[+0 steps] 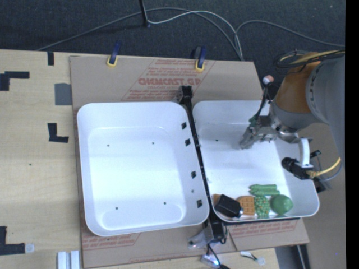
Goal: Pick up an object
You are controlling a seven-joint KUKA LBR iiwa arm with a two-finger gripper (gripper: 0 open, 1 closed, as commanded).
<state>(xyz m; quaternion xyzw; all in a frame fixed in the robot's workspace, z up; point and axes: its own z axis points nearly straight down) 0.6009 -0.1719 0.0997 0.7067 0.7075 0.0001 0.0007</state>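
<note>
Arm parked over the right bin, toys all piled in the near corner

The gripper (251, 138) hung over the bare upper middle of the right bin (235, 111), and I couldn't tell if the jaws were released or clenched, too small and blurry, with nothing visibly between them. The pickable stuff sat well apart from it along the bin's near wall: a black block (228, 206), an orange piece (245, 204), a green bumpy piece (261, 205), a green pod (263, 189) and a green ball (281, 204), all touching or just beside each other. My guess: light plastic toy food, stiff, a bit slick. The ball would probably roll out of a pinch; the pod looked easiest, grabbed across its narrow width. The left bin (134, 167) sat beside it on the surface.
</note>
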